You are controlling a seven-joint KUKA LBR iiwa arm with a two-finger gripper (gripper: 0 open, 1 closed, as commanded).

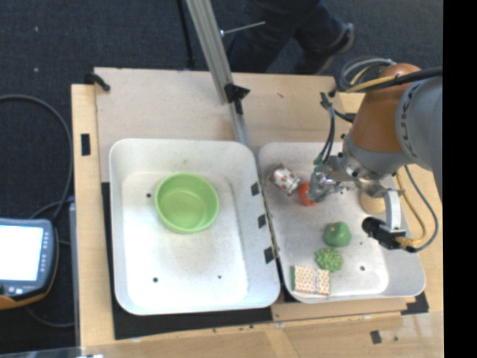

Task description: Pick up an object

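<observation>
Dark carpet floor [89,21] around a wooden bench [156,103] — cables trailing.

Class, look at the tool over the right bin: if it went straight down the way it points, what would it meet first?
Probably the small red-orange object just beneath the tool; depth is unclear from this slanted view.

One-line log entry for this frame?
arm: over right white bin | gripper: beside small red-orange object | grasp: unconfirmed | left bin: round green plastic bowl
</observation>
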